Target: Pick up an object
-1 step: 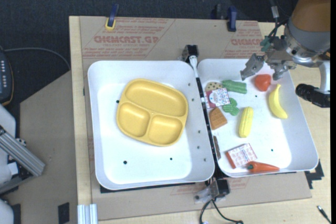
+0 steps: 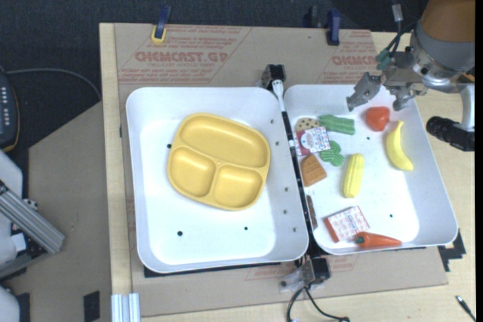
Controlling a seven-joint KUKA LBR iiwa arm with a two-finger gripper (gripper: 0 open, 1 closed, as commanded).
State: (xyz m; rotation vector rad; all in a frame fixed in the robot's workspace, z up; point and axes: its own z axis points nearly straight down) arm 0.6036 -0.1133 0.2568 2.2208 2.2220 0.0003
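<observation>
Bench: brown board [image 2: 226, 49] clamped over dark carpet, bearing two white bins. Left bin [image 2: 143, 162] holds a yellow divided plate [image 2: 217, 160]. Right bin [image 2: 434, 192] holds toy foods: corn [image 2: 353, 176], tomato [image 2: 377, 117], banana [image 2: 398, 147], carrot [image 2: 376, 240]. Gripper [image 2: 381, 93] hovers above the tomato, fingers spread, holding nothing. Judged step: approach. Next move calls for descent centred on the tomato, then closure.
</observation>
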